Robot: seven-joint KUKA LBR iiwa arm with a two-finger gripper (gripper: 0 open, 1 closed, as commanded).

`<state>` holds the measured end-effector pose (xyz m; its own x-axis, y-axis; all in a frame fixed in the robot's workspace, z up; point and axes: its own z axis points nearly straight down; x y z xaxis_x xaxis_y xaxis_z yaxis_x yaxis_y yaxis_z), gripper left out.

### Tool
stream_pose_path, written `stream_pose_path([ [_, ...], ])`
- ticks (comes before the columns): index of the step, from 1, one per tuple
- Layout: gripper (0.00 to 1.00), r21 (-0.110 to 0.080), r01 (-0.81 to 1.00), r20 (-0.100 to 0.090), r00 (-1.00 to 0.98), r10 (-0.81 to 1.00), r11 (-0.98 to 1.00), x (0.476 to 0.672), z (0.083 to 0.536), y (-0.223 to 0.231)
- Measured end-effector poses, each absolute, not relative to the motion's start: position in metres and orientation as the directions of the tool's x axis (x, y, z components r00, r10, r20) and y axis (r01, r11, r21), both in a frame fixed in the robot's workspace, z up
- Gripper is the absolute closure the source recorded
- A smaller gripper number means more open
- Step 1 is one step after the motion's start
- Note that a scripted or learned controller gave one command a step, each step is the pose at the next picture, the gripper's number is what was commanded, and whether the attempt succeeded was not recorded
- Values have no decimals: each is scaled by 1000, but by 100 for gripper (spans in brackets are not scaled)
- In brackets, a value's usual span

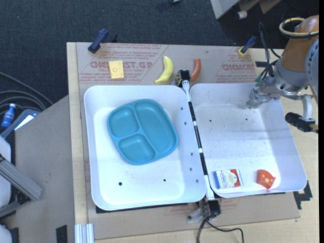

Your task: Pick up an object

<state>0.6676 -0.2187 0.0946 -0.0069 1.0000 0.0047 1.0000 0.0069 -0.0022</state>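
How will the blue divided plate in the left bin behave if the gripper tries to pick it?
The blue divided plate looks like rigid moulded plastic, so probably stiff and light. It lies flat in the left bin, much wider than the gripper, so only a rim pinch seems feasible. Its smooth surface may slip, and a push would likely slide it.

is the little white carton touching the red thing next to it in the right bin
Apart. The camera view shows a strip of bare bin floor between the white carton and the red thing.

The arm (296,59) is grey with an orange band, black cables, and a metallic gripper (253,101).
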Motion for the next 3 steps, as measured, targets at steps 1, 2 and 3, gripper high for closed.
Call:
stream_pose_path([
  [1, 100, -1, 1000, 1, -2, 1000, 2, 667, 107, -161],
  [2, 0, -2, 1000, 1, -2, 1000, 2, 667, 107, -161],
  [3, 0, -3, 1000, 1, 1, 1000, -1, 666, 85, -169],
])
